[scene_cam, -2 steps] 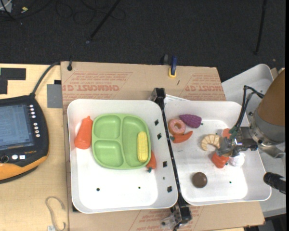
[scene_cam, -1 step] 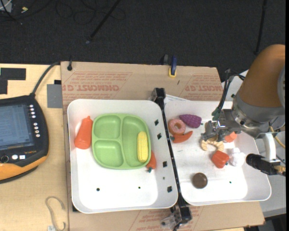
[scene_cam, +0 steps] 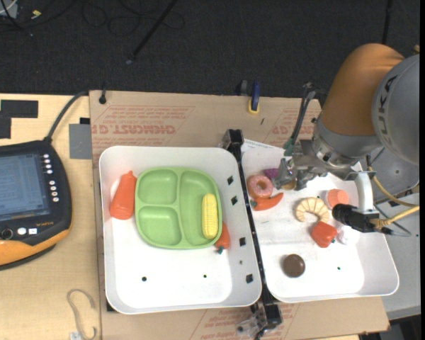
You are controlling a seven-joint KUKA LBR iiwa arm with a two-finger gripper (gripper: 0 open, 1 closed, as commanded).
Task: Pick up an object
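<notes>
You've got the end effector [scene_cam: 292, 174] low over the upper left of the right bin [scene_cam: 382, 278], arm coming in from frame right. Can't tell if it's spread or pressed together; the wrist blocks it. Nearest pick, by my read, is the pink donut [scene_cam: 260, 185], just left of the tip, w/ an orange pepper [scene_cam: 268, 202] curling under it, long axis running left-right. The croissant [scene_cam: 312, 208] sits lower right of the tip, near; red piece [scene_cam: 324, 234] and brown ball [scene_cam: 293, 265] lie farther down-frame. Left bin [scene_cam: 120, 289] holds the green tray [scene_cam: 176, 207] w/ corn [scene_cam: 210, 214], well apart. Probably a short move left and down to the donut.
</notes>
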